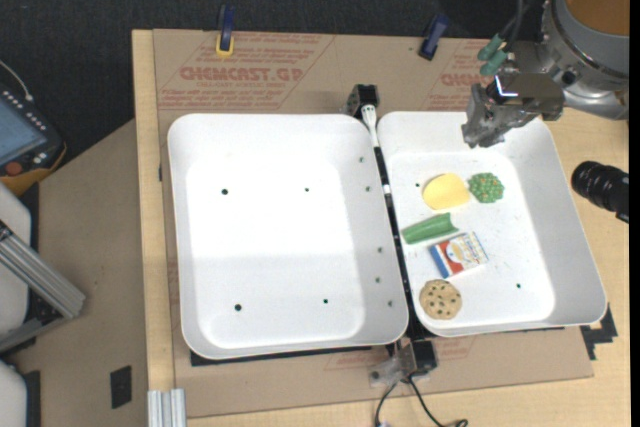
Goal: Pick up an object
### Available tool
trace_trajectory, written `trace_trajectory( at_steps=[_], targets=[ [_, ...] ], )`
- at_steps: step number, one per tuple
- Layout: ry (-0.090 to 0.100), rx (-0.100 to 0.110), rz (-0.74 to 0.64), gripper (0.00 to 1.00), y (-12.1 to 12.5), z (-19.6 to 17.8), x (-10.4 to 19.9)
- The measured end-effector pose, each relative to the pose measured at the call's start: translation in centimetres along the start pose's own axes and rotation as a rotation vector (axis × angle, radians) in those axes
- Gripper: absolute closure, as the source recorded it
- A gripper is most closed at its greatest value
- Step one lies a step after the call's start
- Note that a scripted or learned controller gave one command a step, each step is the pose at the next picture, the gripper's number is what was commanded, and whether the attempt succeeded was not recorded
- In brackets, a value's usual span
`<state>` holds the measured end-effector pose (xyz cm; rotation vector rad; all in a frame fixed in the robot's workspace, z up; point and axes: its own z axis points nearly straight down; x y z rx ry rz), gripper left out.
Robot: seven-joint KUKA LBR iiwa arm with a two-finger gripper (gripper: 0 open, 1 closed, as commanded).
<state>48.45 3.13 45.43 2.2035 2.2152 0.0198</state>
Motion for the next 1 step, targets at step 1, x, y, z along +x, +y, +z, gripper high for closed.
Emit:
trace_trajectory(
  at_steps=[1],
  targets=[
    [0.0, -0.003, -0.001, 1.0, 0.09, -1.04, 0.03]
  ],
)
